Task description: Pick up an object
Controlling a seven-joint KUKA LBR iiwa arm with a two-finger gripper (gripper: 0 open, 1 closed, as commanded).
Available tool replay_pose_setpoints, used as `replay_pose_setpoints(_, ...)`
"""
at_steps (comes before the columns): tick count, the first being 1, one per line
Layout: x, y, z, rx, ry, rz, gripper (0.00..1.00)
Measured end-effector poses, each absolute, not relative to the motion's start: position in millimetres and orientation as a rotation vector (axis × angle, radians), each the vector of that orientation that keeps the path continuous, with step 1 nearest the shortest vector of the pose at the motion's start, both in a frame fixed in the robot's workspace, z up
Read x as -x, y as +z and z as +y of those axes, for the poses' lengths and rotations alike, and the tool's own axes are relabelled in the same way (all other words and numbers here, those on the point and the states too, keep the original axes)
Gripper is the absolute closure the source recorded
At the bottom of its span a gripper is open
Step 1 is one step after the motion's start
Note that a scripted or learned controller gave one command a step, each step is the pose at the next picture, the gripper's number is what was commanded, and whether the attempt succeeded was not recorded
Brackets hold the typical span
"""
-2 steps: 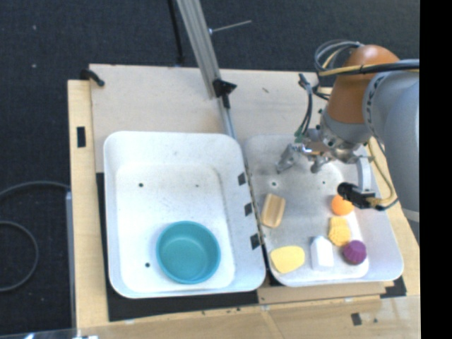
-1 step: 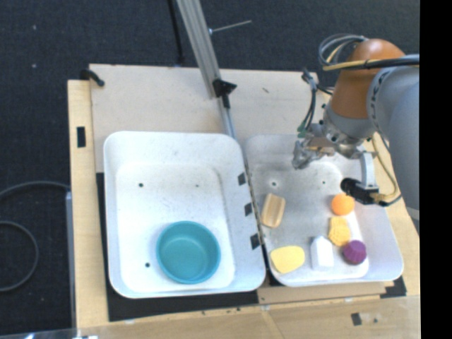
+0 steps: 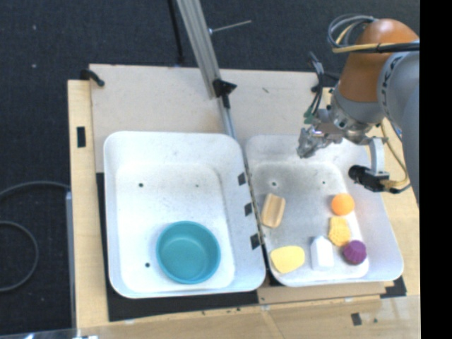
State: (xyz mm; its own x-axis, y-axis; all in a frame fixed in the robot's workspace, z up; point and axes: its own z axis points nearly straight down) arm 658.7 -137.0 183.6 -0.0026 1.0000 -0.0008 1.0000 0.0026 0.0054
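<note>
End effector poised over the far rim of the right bin, nothing visibly held; too small to tell whether released or clenched. Candidates clustered along the near side of that bin: tan block by the left wall, yellow piece, white piece, purple ball, yellow lump, orange ball. Blue bowl in the left bin, well apart. Probably best to go for the tan block: isolated, room on both sides. Descend straight, centre over it, close only once low.
</note>
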Motion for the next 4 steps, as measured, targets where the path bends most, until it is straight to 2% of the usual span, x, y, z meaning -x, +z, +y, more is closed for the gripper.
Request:
replay_pose_setpoints(1,-660.2,238.5,-138.5,-2.214,0.007,2.219,1.0)
replay_pose_setpoints(3,-663.4,246.2,-44.3,-2.215,0.0,2.229,1.0)
replay_pose_setpoints(4,-657.5,245.3,18.1,-2.214,0.0,2.232,1.0)
